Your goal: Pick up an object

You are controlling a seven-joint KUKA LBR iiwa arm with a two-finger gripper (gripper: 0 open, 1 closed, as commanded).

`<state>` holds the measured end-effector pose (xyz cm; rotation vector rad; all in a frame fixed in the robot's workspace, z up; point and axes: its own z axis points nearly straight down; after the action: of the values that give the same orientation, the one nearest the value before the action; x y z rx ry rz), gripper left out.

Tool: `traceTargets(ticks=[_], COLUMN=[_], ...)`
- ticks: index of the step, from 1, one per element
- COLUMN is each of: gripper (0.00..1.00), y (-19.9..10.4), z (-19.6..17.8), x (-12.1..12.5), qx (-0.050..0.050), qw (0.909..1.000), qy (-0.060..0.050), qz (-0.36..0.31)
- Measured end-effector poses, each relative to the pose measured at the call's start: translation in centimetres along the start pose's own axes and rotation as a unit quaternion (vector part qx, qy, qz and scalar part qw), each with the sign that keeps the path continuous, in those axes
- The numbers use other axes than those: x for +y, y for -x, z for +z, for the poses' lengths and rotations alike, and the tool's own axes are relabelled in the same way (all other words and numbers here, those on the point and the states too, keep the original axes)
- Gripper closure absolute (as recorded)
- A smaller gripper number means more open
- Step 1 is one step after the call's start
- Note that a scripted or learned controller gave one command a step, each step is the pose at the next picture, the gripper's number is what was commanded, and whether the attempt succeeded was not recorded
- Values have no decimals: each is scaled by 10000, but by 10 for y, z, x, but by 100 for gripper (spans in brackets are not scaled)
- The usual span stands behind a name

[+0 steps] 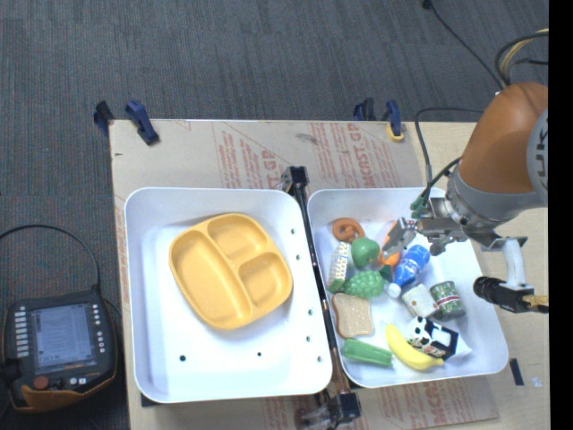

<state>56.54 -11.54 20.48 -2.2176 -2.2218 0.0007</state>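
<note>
We see two white bins side by side on the bench [224,146]. The left bin [152,348] holds a yellow divided plate [231,269], lying slightly askew toward the upper middle of the bin.

The right bin [488,330] holds a cluster of small toys. Near its upper left sits a brown ring-shaped pretzel [346,229]; just below it are a green apple [364,252] and a pale ear of corn [340,262], with a bumpy green piece [364,285] beneath them. A slice of toast [354,314] lies lower, with a green pepper [367,352] below that. A banana [408,348] rests near the bottom edge, touching a black-and-white carton [432,339]. A blue bottle with a white cap [410,267] lies tilted near the middle, and a small green can [447,299] stands just right of it.

The arm comes in from the right, its orange band above the bin's upper right corner. The gripper [407,236] hangs over the upper middle of the right bin, just above the blue bottle and beside an orange piece [390,258]. We cannot tell whether it is open or closed, and we see no toy held in it.
</note>
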Motion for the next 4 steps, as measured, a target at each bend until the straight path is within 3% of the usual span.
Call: traceTargets(ticks=[1,2,3,4], gripper=[0,100,100,0], y=[-2,-2,-2,-2], z=[118,107,98,98], x=[25,26,26,26], qx=[0,7,12,12], qw=[10000,10000,10000,10000], qy=[-5,-6,-11,-13], qz=[9,25,33,38])
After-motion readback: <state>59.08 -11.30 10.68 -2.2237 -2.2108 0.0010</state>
